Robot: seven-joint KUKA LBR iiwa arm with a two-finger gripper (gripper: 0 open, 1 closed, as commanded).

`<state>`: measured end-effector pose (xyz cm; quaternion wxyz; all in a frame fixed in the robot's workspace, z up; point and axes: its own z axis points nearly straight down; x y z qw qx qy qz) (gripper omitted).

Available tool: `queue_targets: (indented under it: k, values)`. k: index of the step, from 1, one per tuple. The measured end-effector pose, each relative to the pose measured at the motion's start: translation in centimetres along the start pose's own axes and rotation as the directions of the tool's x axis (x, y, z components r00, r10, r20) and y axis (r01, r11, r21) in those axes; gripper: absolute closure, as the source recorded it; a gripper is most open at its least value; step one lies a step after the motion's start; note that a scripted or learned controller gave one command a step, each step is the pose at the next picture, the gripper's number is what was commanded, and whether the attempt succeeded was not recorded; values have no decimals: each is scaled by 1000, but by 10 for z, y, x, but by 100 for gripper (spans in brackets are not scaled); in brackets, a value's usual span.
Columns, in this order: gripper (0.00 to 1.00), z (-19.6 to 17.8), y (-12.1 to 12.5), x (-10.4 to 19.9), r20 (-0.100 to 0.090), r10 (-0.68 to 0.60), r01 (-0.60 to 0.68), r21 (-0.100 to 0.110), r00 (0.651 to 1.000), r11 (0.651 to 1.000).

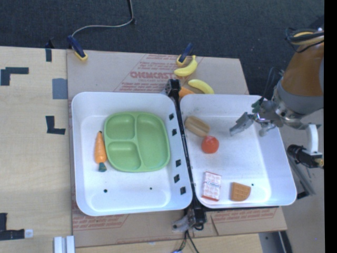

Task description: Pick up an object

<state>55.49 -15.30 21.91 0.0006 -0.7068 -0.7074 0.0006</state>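
Note:
The right bin point(274, 167) holds a tan bread roll point(196, 126), a red tomato point(210, 144), a small red-and-white box point(211, 185) and an orange cracker-like piece point(240, 192). My gripper point(251, 124) hangs over the bin's upper right part, to the right of the roll and the tomato. Its two fingers point(239, 125) stand spread apart with nothing between them. In the left bin lie a green divided plate point(137, 141) and a toy carrot point(99, 149) beside it.
Two toy bananas point(193, 75) and an orange piece point(184, 93) lie on the cardboard behind the bins. A black divider with clips point(180, 141) runs between the bins. Cables and a clamp point(78, 47) sit at the back.

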Motion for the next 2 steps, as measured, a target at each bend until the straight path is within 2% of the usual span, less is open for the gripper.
queue_targets:
  k: [1, 2]
  values:
    - [0, 133, 29, 48, -1, -2, 2, -6, 1000, 1000]
    - [100, 123, 28, 46, 2, 0, 0, -5, 1000, 1000]
